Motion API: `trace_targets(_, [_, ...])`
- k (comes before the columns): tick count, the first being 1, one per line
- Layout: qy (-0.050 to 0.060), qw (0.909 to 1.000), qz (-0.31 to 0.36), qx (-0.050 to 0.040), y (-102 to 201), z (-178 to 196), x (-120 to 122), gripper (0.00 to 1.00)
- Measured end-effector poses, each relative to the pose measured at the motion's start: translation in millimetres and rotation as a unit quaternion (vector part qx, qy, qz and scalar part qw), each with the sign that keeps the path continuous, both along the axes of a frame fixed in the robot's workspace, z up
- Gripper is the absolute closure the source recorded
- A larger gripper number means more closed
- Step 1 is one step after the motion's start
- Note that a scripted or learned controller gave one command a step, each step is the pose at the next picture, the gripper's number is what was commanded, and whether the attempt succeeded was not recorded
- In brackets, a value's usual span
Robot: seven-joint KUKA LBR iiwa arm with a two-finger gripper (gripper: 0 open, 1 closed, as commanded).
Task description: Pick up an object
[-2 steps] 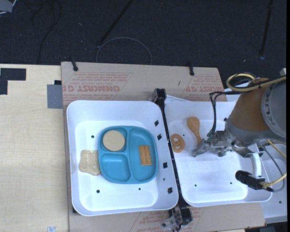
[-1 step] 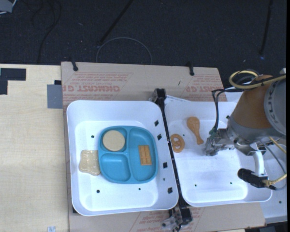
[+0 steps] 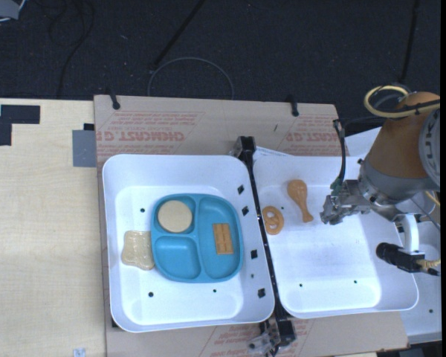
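- Hanging low over the right bin [image 3: 401, 292], the hand [image 3: 333, 208] sits near that bin's upper right part, at the end of the grey arm [image 3: 401, 155] that comes in from the right; I cannot tell from where I stand whether it is spread or closed, and nothing shows in its grip.
- Just to the hand's left lies a tan wooden spoon [image 3: 299, 198], round end toward the back of the bin, handle pointing down and a little right; it is close to the hand but looks apart from it.
- Further left in the same bin, near the divider between the two bins, lies a small brown pretzel [image 3: 272, 219].
- Across the divider, the left bin [image 3: 126, 184] holds a blue plate with compartments [image 3: 189, 262].
- In the plate's upper left compartment sits a round pale cookie [image 3: 175, 216]; in its right compartment lies a brown rectangular cracker [image 3: 223, 238].
- Touching the plate's left edge, on the bin floor, lies a pale slice of bread [image 3: 137, 250].
- Both bins rest on a cardboard sheet [image 3: 208, 125] on the light wood worktop [image 3: 37, 236].
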State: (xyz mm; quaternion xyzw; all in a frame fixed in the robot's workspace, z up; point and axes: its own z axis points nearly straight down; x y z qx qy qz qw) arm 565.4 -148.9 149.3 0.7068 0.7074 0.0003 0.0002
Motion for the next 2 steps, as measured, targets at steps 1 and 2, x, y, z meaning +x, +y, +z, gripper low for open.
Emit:
trace_targets(1, [-0.001,1.0000,0.000,-0.0003,1.2,60.3,7.0,1.00])
trace_targets(2, [0.001,1.0000,0.000,0.0002,0.3,64.6,6.8,1.00])
